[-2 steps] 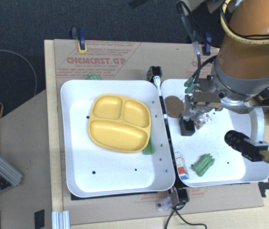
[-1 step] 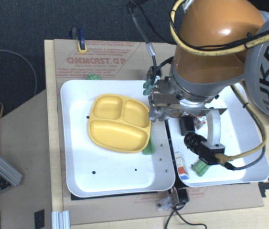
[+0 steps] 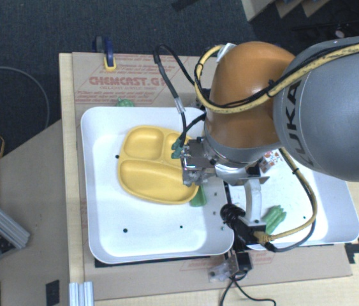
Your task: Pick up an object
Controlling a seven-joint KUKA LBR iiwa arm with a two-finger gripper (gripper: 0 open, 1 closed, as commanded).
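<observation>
Where the pincer [image 3: 190, 168] hangs, yellow divided plate [image 3: 150, 164] just left, touching it, left bin [image 3: 102, 190], grip state unclear

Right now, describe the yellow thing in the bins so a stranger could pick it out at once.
Start at the left white bin, the one farther from the arm's base. In its upper middle lies a yellow divided dish, beside the gripper. It is the one large yellow item; the green pieces nearby are far smaller.

yellow divided plate [image 3: 150, 167], white bins [image 3: 102, 190], green object [image 3: 273, 218]
</observation>
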